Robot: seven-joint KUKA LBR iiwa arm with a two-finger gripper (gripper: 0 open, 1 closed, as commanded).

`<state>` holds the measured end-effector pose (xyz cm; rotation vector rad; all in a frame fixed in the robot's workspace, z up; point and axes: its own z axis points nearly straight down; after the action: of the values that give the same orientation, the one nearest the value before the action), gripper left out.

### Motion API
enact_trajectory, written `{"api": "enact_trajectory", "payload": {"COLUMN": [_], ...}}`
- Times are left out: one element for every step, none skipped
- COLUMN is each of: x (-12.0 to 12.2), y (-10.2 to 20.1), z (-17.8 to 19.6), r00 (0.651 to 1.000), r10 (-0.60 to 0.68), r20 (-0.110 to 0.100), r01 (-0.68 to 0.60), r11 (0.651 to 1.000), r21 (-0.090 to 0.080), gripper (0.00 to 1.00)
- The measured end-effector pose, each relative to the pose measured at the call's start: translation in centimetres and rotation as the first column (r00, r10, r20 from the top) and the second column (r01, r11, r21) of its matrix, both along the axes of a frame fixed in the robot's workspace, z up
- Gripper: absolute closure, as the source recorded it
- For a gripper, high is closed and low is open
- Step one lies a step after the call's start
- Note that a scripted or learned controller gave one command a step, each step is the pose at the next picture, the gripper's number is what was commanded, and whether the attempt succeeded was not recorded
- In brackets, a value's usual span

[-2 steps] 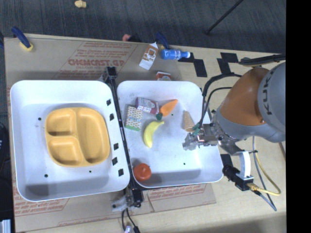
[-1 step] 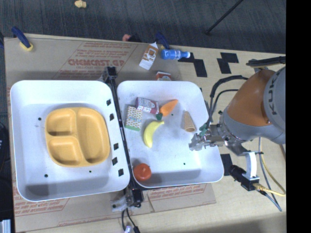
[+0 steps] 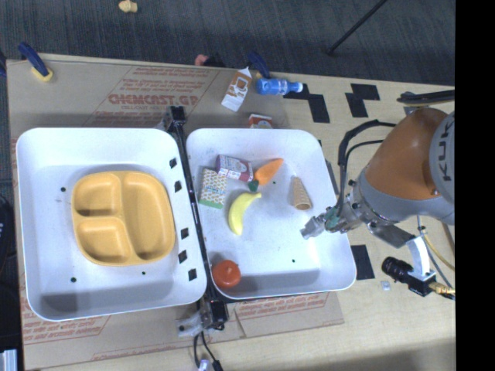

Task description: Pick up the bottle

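A yellow tray (image 3: 122,216) is sitting in the left bin (image 3: 31,207). In the right bin (image 3: 325,269), a banana (image 3: 241,209), carrot (image 3: 269,171), cone (image 3: 300,194) and tomato (image 3: 227,273) are lying near two packets (image 3: 220,178).

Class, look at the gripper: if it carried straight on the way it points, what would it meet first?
The gripper points left across the right bin. Probably the banana comes first, though height above the bin is unclear.

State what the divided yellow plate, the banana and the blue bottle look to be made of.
Divided yellow plate: likely matte moulded plastic; uniform colour, soft rounded ridges. Banana: probably a plastic toy; smooth, evenly yellow, slight sheen. Blue bottle: seemingly translucent plastic with a darker cap, though too small to be sure.
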<state>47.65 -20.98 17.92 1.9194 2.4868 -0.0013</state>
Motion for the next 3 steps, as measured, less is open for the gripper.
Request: {"api": "enact_trajectory", "payload": {"x": [0.0, 0.1, 0.0], "y": [-0.1, -0.1, -0.1], "z": [-3.0, 4.7, 0.3], "r00": [0.887, 0.755, 0.789], "r10": [0.462, 0.655, 0.614], "r20": [-0.002, 0.000, -0.001], "r01": [-0.462, -0.655, -0.614], "r11": [0.887, 0.755, 0.789], "r21": [0.004, -0.001, 0.003], "gripper": [1.00, 1.00, 1.00]}}
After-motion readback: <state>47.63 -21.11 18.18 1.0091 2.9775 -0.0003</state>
